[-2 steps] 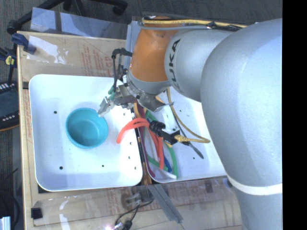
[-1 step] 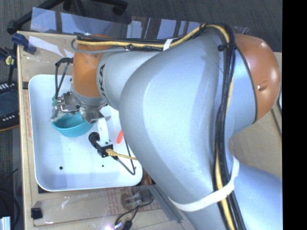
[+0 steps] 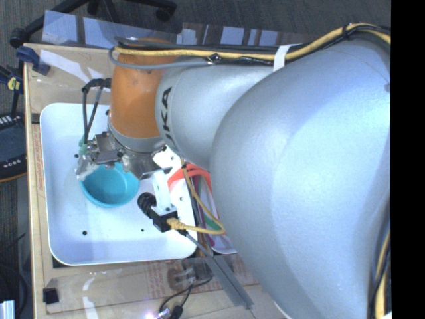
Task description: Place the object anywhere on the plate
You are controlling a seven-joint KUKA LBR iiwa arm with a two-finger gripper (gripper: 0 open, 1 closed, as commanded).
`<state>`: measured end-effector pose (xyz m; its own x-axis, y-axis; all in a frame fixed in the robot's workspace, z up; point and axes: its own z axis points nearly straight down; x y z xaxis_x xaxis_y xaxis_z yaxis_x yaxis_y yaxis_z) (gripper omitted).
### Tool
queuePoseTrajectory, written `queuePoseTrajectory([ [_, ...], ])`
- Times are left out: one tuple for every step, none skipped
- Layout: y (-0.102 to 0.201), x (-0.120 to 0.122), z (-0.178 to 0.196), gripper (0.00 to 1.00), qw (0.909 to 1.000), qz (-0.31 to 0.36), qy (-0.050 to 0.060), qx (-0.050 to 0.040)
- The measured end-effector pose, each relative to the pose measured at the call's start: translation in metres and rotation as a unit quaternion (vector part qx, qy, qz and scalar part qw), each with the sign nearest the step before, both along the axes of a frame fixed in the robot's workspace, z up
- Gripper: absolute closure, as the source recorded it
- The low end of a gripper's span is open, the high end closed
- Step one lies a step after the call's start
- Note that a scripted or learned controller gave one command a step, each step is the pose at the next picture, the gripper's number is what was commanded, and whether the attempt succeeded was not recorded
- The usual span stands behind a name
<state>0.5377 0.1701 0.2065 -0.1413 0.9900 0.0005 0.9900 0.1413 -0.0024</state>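
The grey arm (image 3: 299,165) with its orange band (image 3: 136,98) filled most of the view, reaching over the white bin (image 3: 60,198) with its wrist hanging low above the bin floor. The gripper (image 3: 89,155) sat at the arm's tip, directly over the far rim of a blue bowl-shaped plate (image 3: 109,188) that rested on the bin floor just below and toward the near side of it. How far the gripper stood open could not be told, nor whether it held anything, and the object to be placed could not be made out.
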Motion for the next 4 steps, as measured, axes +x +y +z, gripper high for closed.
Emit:
queuePoseTrajectory([
  [0.044,-0.062,-0.090,0.00,0.9867,-0.163,0.000,-0.0012],
  [0.043,-0.062,-0.081,1.00,0.9868,-0.162,0.001,-0.0020],
  [0.049,-0.062,0.001,1.00,0.9969,0.079,-0.001,-0.0002],
  [0.041,-0.064,-0.095,1.00,0.9947,-0.103,0.003,-0.0023],
])
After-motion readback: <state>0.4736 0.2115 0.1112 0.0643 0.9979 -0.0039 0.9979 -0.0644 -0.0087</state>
